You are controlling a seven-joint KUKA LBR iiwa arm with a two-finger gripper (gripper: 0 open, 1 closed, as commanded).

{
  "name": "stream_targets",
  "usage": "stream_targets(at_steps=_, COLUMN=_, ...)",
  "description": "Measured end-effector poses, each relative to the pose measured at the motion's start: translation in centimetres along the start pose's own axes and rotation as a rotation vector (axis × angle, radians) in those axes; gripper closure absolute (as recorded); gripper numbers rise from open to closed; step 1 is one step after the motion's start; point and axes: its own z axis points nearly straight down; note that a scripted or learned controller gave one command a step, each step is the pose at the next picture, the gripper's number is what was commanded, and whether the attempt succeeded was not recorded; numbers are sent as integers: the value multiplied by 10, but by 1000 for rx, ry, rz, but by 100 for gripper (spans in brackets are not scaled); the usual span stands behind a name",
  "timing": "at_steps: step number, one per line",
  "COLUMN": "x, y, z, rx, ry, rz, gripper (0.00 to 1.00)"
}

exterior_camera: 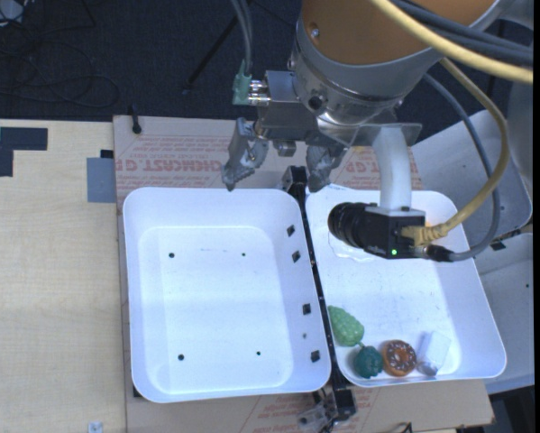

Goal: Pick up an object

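While I watch from above, I count four things in the right bin [472, 287], bunched at its near edge: one light green lump [346, 325], one teal ball [369, 362], one donut [398, 357] and one white piece [436, 350] (shape unclear). Beside it lies the left bin [143, 242]. Farther back, the gripper [282, 166] hangs over the bins' far rims, fingers spread, holding nothing.

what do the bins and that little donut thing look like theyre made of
Bins: likely thin molded plastic, white with a soft sheen, rounded corners. Donut: probably plastic or rubber toy, brown with speckled topping; too small to tell more.
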Motion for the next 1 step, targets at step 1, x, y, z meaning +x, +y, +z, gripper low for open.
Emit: stream_targets(at_steps=1, x=-21, y=79, z=1, rx=-4, ry=-1, rz=7, gripper=0)
